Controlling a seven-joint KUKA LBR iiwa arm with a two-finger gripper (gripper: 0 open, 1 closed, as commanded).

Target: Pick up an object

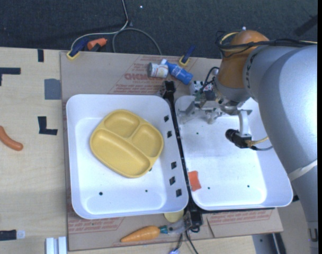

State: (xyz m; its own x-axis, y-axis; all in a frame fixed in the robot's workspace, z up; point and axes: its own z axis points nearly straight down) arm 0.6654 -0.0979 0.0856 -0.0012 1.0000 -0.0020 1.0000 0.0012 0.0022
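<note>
Your claw [206, 110] hangs at the right bin's [230, 194] far-left corner; its grip state cannot be told. Steer it squarely over the orange block [194, 180] before descending.

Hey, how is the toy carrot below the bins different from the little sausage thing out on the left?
The carrot is orange with a pale green stem end; the sausage is a redder orange throughout. The carrot tapers to a point, while the sausage is a curved, round-ended rod. The carrot lies on the cardboard just below the left bin; the sausage lies on the wooden bench, well apart from it. Both lie flat, outside the bins.
</note>
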